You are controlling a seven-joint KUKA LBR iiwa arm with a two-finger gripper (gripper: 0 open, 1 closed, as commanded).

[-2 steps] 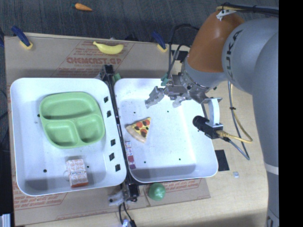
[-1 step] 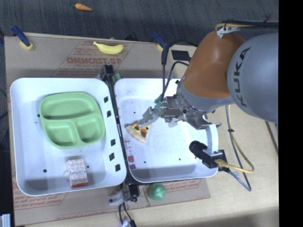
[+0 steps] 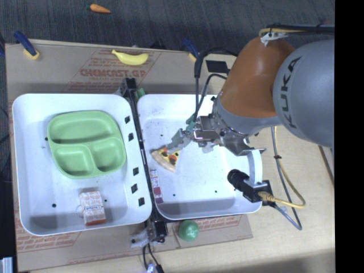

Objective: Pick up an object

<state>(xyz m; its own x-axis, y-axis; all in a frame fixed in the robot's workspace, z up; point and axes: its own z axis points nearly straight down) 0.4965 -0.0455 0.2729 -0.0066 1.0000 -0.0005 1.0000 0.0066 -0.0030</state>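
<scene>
1. Nearest me, a green ball (image 3: 188,230) sits on the surface (image 3: 273,232) just outside the front rim of the right bin (image 3: 199,209), beside a black clamp (image 3: 154,231) at the seam between the two bins.
2. In the left bin (image 3: 28,169), a small packet (image 3: 92,207) lies near the front; its print is too small for me to read. Behind it rests a green divided tray (image 3: 85,142).
3. In the right bin, the pizza slice toy (image 3: 165,157) lies close to the left wall, and I take it as the thing to pick up.
4. The claw (image 3: 177,143) hangs directly over the slice's upper edge, its fingers slightly parted around nothing that I can see; the slice rests on the bin floor, not gripped.
5. My judgement: I am at the approach step, just short of the grasp. The next move calls for a short descent, centring the fingers on the slice, then closing and lifting. The flat slice may slip out.
6. The arm (image 3: 301,95) carries the lettering "KUKA" on its grey shell.
7. Farther back, the cardboard (image 3: 91,67) reads "CHEMCAST GP" in red, with a banana (image 3: 131,56) on it, blue clips at the corners, and an orange carrot (image 3: 100,8) on the floor.
</scene>
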